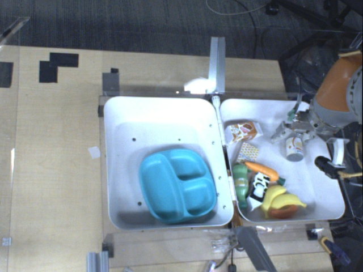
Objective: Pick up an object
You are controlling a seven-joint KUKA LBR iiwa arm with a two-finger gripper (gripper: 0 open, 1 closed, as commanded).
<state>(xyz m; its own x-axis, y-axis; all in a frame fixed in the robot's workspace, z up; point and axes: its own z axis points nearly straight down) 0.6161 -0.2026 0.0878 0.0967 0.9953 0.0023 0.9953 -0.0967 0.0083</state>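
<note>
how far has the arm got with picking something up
Done: the grey arm's two-finger gripper has reached into the right white bin. In hand: it sits right over a small white cup-like container; a grip can't be confirmed. Left: lifting an object out. The orange carrot, yellow banana and blue divided tray lie untouched.

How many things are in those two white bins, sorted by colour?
Blue: 1, the tray
Orange: 1, the carrot
Green: 1, the bottle
Yellow: 1, the banana
Red: 1, the fruit
White or patterned: 4, the cup, the packet, the checkered piece, the black-and-white item
Total: 9
</note>
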